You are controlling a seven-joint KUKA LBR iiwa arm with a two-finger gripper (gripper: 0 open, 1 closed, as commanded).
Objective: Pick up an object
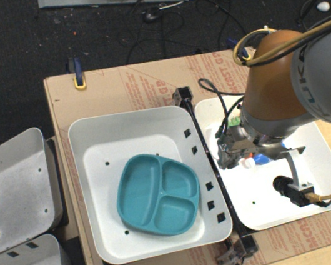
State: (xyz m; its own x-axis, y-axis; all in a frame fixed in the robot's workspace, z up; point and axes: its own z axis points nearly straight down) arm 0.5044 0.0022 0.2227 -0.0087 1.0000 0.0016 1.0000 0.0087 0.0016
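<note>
Small objects (254, 159), white, red and blue, with a green bit nearer the back edge, huddled by the right bin's (329, 195) left wall, partly hidden under the gripper (231, 152). Fingers: cannot tell whether spread or pressed together. Teal divided plate (157, 195) lying flat mid-floor in the left bin (91, 142). Both bins on a cardboard sheet (119, 86).

Grey arm (308, 78), orange-banded wrist, tool (232, 152) pointed down.
</note>
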